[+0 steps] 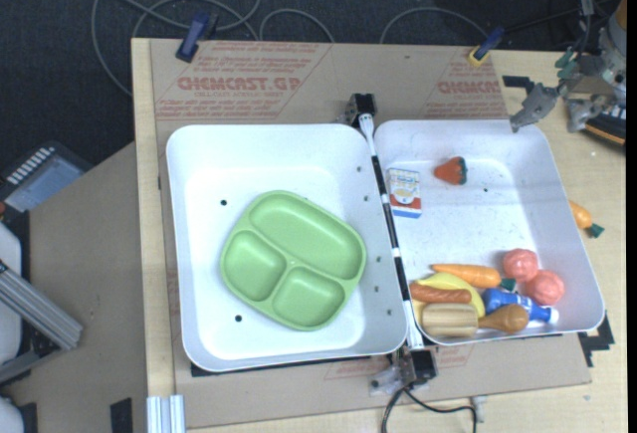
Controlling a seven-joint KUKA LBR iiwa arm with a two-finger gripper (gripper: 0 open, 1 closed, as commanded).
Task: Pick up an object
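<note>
The right bin (557, 172) holds the toy foods. A red strawberry (451, 170) and a small white carton (404, 192) lie near its back left. At the front sit an orange carrot (468, 275), a hot dog (440, 295), a yellow banana (470, 298), a bread roll (449, 321), a chicken leg (506, 319), a blue bottle (518, 302) and two pink fruits (531, 274). My gripper (557, 101) hangs above the back right corner of this bin, away from all of them, with nothing seen in it.
The left bin (199, 162) holds a green divided plate (291, 260). A small orange piece (581, 217) lies outside the right bin's right rim. Clamps (195, 35) and cables lie at the back of the cardboard-covered bench.
</note>
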